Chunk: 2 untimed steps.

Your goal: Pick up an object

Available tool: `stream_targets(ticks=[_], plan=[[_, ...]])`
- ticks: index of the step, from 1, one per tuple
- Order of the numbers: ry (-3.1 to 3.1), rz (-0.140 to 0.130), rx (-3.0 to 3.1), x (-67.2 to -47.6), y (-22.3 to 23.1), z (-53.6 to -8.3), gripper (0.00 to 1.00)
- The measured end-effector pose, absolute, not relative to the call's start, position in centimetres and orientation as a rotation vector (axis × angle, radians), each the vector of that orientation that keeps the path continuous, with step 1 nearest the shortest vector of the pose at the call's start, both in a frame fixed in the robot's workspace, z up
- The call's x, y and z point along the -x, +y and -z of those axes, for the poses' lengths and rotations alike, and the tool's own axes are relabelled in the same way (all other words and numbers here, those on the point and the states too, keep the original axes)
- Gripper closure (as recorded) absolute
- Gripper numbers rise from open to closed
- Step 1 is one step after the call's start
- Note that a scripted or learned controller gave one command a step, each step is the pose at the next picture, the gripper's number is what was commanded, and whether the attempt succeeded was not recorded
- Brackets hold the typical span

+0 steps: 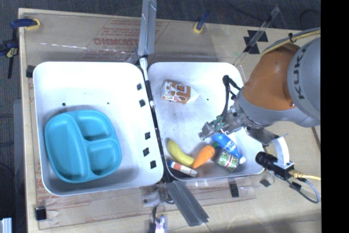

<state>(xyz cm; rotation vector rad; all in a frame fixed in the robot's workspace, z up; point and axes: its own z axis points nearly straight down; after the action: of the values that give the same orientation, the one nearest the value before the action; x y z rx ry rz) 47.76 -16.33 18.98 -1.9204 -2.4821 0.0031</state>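
Nearby: tool [214,129] | bottle [224,144] | carrot [203,156] | banana [179,152] | can [228,160]

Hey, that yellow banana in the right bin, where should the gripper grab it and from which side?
Probably at the middle of the banana, coming straight down from above. It lies flat and slanted, its upper side open; fingers should close across its narrow width. The carrot crowds its lower right end, and the marker lies just below.
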Motion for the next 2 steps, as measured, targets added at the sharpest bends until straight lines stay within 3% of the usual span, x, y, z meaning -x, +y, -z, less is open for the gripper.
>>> stream_targets(ticks=[1, 2], plan=[[-2.481, -0.003, 1.921, -47.7, -16.4, -19.0, 0.00], [-2.570, -0.003, 1.803, -51.7, -19.5, -27.0, 0.00]])
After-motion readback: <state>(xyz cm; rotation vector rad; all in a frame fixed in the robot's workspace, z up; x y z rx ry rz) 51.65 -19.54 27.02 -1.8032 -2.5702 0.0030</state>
